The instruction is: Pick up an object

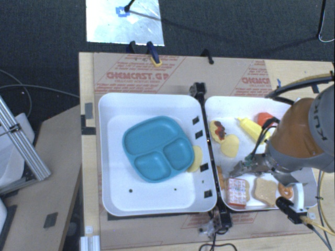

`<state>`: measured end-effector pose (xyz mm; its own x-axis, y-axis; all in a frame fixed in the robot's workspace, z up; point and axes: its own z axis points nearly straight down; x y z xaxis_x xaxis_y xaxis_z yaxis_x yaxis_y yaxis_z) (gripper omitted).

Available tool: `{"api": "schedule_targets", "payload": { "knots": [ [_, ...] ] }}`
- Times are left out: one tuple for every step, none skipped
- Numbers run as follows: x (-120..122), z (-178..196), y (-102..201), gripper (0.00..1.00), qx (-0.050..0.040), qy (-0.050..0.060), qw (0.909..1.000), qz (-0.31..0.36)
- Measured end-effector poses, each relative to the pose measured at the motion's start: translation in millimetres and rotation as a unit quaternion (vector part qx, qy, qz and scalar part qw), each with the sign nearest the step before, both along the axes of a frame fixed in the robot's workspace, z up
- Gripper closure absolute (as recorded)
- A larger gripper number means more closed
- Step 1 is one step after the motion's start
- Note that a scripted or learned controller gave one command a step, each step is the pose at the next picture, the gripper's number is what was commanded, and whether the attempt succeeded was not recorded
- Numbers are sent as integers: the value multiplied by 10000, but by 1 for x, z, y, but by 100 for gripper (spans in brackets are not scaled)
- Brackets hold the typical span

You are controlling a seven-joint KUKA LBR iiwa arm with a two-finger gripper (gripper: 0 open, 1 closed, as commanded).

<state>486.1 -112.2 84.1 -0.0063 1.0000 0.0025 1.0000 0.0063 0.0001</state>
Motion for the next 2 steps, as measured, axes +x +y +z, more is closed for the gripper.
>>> {"api": "schedule_targets", "payload": {
  "knots": [
    [29,106,94,0,-2,-60,10000,40],
    [28,111,88,100,-9,-25,10000,7]
  ]
}}
